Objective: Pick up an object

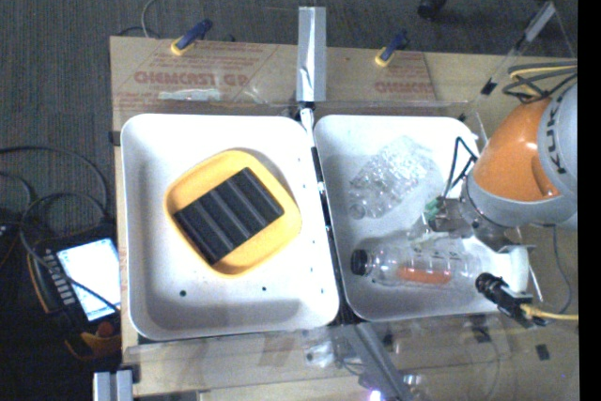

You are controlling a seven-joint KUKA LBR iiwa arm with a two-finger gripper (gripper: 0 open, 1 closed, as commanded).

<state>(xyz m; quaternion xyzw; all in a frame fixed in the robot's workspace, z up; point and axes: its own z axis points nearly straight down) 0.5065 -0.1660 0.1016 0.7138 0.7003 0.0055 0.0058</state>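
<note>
camera view from my end: two white bins side by side on the bench. the left bin (141, 202) has a yellow tray-looking thing (235, 209) with a black ribbed top sitting roughly in the middle, turned at an angle. that one's well away from the arm.

the right bin (338, 155) holds the clear stuff. there's a crumpled clear plastic piece (390, 174) up in the middle of the bin, and lower down a clear plastic bottle (413, 266) lying on its side, dark cap pointing left toward the divider, with something orange-red visible inside or on it. the bottle runs along the near part of the bin.

the arm (526, 164) comes in from the right, orange band big in the shot, hanging over the right side of the right bin. the gripper (449, 219) sits under the wrist, just above the right end of the bottle and below-right of the crumpled plastic. honestly i can't tell whether it's open, closed or on anything, since the wrist and the see-through plastic make that spot a mess. can't say if it's touching the bottle either, just that it's right beside it.

some cables (526, 310) trail off the wrist near the bin's lower right corner.
</note>
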